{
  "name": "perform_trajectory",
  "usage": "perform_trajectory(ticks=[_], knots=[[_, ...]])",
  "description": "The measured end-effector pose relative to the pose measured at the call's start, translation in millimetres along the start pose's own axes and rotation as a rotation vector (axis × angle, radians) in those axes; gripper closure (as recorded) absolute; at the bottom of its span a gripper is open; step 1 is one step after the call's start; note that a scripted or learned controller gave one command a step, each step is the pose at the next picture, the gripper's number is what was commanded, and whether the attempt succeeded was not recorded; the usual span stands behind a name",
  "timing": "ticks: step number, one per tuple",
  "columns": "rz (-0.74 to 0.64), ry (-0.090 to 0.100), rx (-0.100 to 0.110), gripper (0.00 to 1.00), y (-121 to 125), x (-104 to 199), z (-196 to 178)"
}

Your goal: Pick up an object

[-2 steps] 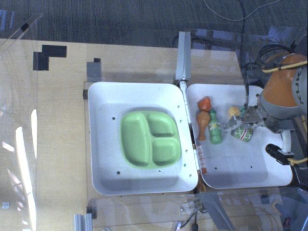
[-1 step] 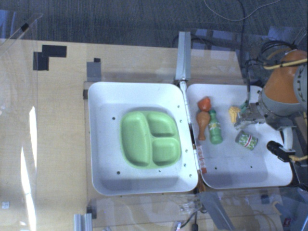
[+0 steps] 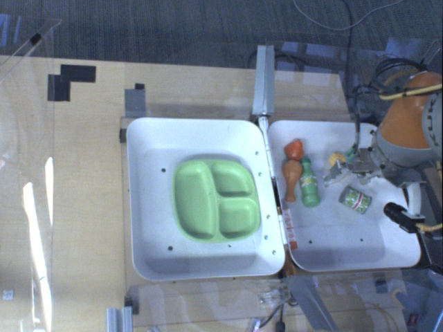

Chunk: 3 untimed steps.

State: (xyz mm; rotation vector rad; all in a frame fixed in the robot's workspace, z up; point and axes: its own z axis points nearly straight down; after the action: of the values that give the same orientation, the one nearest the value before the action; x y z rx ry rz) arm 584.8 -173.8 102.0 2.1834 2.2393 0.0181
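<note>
The hand (image 3: pixel 344 169) hangs low over the right bin (image 3: pixel 346 254), its metal fingers spread, nothing between them. Four small things lie in this bin. One yellow piece (image 3: pixel 336 159) sits just beside the fingertips. One small green can (image 3: pixel 356 199) lies on its side just below the hand. Left of the hand lie one green bottle (image 3: pixel 309 185) and one orange carrot-like toy (image 3: pixel 292 170), touching. The left bin (image 3: pixel 145 254) on the wooden surface (image 3: pixel 69 206) holds one green divided tray (image 3: pixel 216 198) with three compartments.

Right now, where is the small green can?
The small green can lies in the right bin, toward its right side, below the gripper and right of the green bottle.
</note>
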Motion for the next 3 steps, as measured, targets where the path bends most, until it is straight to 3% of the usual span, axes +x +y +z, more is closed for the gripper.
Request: perform_trajectory(ticks=[1,2,3], knots=[[-0.038,0.002,0.008,0.0,-35,-30,13],[-0.04,-0.004,-0.006,1.0,-30,-30,-2],[-0.125,0.002,0.011,1.0,-13,59,-95]])
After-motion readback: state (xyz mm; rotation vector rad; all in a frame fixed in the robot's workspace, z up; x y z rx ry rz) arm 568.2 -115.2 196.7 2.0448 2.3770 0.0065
